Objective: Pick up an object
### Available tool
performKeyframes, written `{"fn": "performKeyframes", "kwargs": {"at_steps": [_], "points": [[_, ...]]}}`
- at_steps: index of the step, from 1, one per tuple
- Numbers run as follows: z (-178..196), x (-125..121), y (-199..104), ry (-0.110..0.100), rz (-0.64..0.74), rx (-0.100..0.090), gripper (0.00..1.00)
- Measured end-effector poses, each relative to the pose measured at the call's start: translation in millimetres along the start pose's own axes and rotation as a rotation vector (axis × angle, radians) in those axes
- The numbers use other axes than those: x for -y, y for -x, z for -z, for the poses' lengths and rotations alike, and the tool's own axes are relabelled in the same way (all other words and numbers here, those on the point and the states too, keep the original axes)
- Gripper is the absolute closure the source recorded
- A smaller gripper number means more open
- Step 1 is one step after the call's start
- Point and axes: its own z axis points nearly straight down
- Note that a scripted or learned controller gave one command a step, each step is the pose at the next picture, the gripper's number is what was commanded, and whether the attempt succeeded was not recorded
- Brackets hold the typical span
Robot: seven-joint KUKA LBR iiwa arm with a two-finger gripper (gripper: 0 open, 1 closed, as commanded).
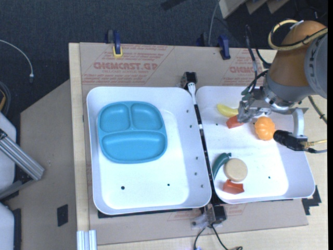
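Note:
My gripper (244,113) hangs low over the back of the right bin (291,189). Its tip is right at a small red piece (234,122), with a yellow banana (227,109) just to the left of it. An orange fruit (264,128) lies just right of the gripper. Whether the fingers touch the red piece cannot be made out. Nearer the front of the same bin lie a green pepper (220,161), a beige round piece (235,169) and another red piece (233,187).
The left bin (104,191) holds a blue divided plate (133,132). A black divider rail (197,124) runs between the two bins. The arm's orange-and-grey body (294,56) looms over the right bin's back corner.

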Motion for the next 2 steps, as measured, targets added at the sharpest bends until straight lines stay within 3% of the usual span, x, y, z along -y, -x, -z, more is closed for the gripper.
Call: {"fn": "performKeyframes", "kwargs": {"at_steps": [1, 2], "points": [[65, -3, 0, 0.002, 0.002, 0.000, 1.00], [97, -4, 0, 0.000, 0.002, 0.000, 1.00]]}}
